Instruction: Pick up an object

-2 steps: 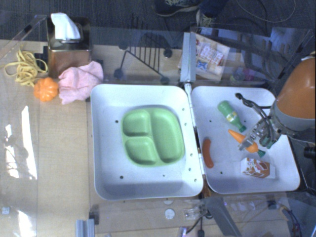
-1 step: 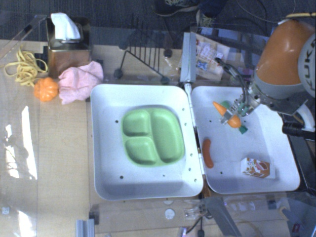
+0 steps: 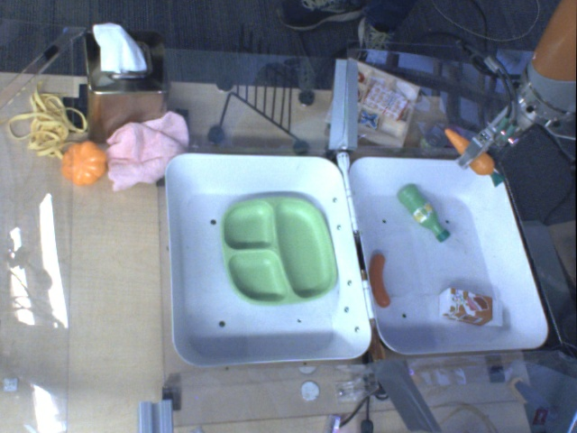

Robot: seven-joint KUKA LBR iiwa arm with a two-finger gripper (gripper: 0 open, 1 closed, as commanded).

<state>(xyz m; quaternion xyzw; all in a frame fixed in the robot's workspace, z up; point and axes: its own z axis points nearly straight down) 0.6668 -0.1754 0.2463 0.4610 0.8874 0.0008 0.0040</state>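
Note:
My gripper hangs over the back right corner of the right bin. It is shut on a small orange carrot-like piece, whose ends stick out on both sides of the fingers. On the right bin's floor lie a green bottle, a red sausage by the left wall, and a brown and white packet at the front right. In the left bin rests a green divided plate.
On the bench to the left of the bins are a pink cloth, an orange toy pumpkin, a yellow cord and a tissue box. A printed carton and cables lie behind the right bin.

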